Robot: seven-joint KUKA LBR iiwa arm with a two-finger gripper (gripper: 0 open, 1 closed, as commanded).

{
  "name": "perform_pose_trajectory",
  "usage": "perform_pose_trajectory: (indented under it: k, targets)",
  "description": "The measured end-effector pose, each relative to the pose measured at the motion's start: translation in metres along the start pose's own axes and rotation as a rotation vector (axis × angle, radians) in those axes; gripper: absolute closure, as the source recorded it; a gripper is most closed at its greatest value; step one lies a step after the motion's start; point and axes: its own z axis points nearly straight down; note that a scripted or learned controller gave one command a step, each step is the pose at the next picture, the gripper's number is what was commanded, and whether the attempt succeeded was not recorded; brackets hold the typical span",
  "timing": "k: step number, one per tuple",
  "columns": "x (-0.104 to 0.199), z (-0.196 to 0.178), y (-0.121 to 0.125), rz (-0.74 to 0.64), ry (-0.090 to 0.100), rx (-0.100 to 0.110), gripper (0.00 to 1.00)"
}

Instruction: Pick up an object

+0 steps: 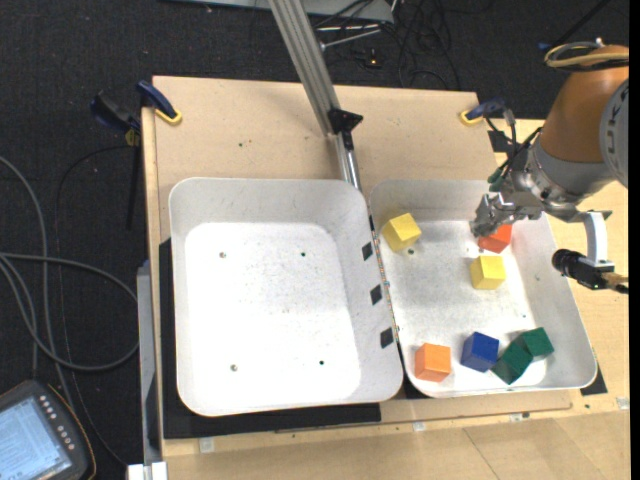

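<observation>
The wooden bench (260, 133) carries everything here, and the landmark to steer by is the right-hand bin (440, 288), the shallow white tray that holds all the loose blocks. To that bin's left, edge against edge, sits the left-hand bin (265, 293), with nothing but specks on its floor. The grey arm (585, 128) with its orange band comes in over the right-hand bin's far right corner, and its gripper (493, 216) hangs low over the far right part of the bin floor, directly above a red-orange block (497, 236). That block is the likely target: part of it shows just below the dark fingertips, touching or nearly touching them, but the wrist hides the jaws, so I cannot tell how far apart they stand or whether they have any hold on the block. Just nearer the camera from that block lies a yellow block (488, 271); a second yellow block (403, 232) sits near the bin's far left wall. Along the bin's near edge run an orange block (433, 360), a blue block (481, 350) and two green blocks (524, 354) pressed together. The step in hand looks like the descent or closing on the red-orange block. Next, the fingers need to straddle it squarely, close firmly, then lift straight up, keeping clear of the yellow block close by so it is not nudged.
</observation>
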Motion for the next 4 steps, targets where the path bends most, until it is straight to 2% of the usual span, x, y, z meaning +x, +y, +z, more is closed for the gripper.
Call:
perform_pose_trajectory:
  k: [1, 2, 3, 4]
  targets:
    - [0.002, -0.044, 0.0, 0.0, 0.001, 0.002, 1.0]
    - [0.002, -0.062, 0.001, 0.0, 0.001, 0.004, 1.0]
    - [0.065, -0.063, -0.008, -0.006, 0.004, 0.008, 1.0]
    - [0.115, -0.054, -0.017, -0.006, 0.004, 0.01, 1.0]
